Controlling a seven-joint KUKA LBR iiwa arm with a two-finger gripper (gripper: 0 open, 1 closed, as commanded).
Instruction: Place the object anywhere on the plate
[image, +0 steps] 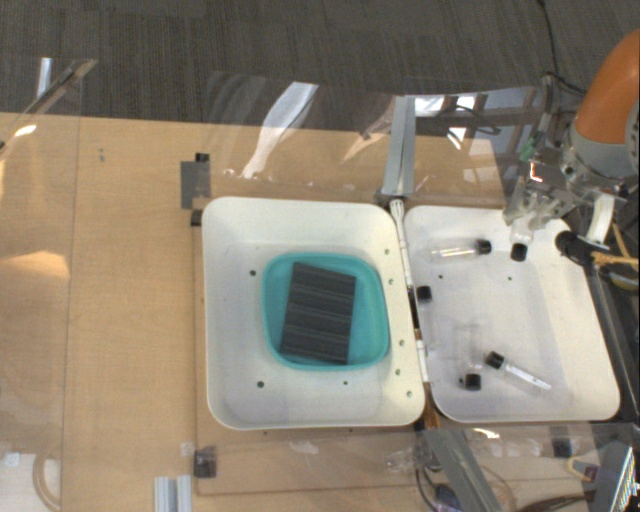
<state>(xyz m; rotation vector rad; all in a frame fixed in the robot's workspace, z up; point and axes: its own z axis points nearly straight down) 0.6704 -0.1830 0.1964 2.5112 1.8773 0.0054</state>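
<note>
Dark ribbed block (318, 313) lies flat on the teal plate (373, 300), a bit left of the middle of the picture. It is a long shape and it tips a little to one side. All of it is on the plate, and some teal shows on every side of it. Nothing is touching the block.

The plate sits in the left white bin (230, 300). This bin rests on the light brown bench (100, 300).

Just to the right is the right white bin (575, 340), and the two bins are side by side. Small things lie here and there in this bin. A clear tube with a black cap (462, 251) lies near the top of it. A small black piece (518, 251) lies just to the right of that tube. Another small black piece (423, 293) is by the bin's left wall. Lower down lies a second clear tube with a black cap (512, 370), and one more black piece (470, 380) lies just to its left.

The gripper (526, 208) is in the upper right of the picture, over the top edge of the right bin. It is well apart from the block and the plate. It is just above the small black piece near the top. I cannot tell if it is open or closed, and I see nothing held in it. The arm's orange band (610, 90) shows in the top right corner.
</note>
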